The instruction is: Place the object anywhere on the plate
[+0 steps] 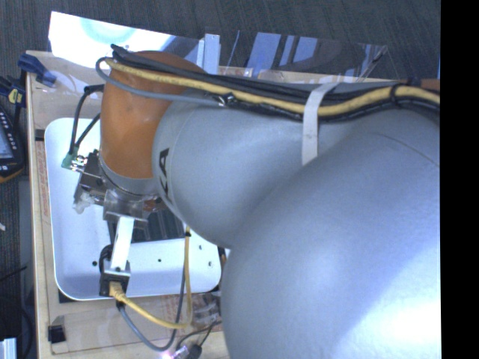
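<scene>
Grey metal crowds the camera view as the arm (314, 223) reaches in from the right, low across the table (45, 320), its orange band (131, 118) bent down over the left bin (63, 200). Yellow and black cables (247, 94), cinched by a white strap (312, 122), run along the arm's upper side. Beneath the band sits the wrist block (101, 185), from which a white bracket (120, 249) drops toward the bin's near wall, trailing a yellow cable (150, 316). Whether the hand is wide, narrow or holding anything cannot be told, for the wrist covers it. Object and plate cannot be made out either; the arm hides most of both bins. A black device (9, 144) lies at the far left edge.
</scene>
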Controlling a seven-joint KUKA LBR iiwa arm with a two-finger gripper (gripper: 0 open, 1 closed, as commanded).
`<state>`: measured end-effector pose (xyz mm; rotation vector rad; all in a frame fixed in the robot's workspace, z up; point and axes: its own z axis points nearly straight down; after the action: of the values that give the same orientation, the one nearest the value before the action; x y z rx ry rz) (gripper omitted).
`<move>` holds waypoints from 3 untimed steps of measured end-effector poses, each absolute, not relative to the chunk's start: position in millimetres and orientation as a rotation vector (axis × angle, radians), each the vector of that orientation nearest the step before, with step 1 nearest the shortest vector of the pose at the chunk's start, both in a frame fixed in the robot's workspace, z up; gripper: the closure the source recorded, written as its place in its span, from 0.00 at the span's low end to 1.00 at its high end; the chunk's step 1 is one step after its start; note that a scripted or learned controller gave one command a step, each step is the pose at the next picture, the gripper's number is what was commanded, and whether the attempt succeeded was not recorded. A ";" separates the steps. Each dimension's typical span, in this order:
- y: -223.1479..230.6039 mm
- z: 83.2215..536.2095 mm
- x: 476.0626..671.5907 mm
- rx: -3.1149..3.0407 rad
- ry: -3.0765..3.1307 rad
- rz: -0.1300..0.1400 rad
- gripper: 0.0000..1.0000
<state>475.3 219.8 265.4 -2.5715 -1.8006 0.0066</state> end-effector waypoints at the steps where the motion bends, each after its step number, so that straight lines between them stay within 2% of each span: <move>1: 128.9 239.6 475.9 -2.372 -2.054 0.010 1.00; 2: 129.0 239.5 475.9 -2.372 -2.054 0.010 0.00; 3: 195.6 122.7 474.5 -2.499 -1.909 0.027 0.00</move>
<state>474.5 195.6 122.7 -2.4994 -1.9092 0.0268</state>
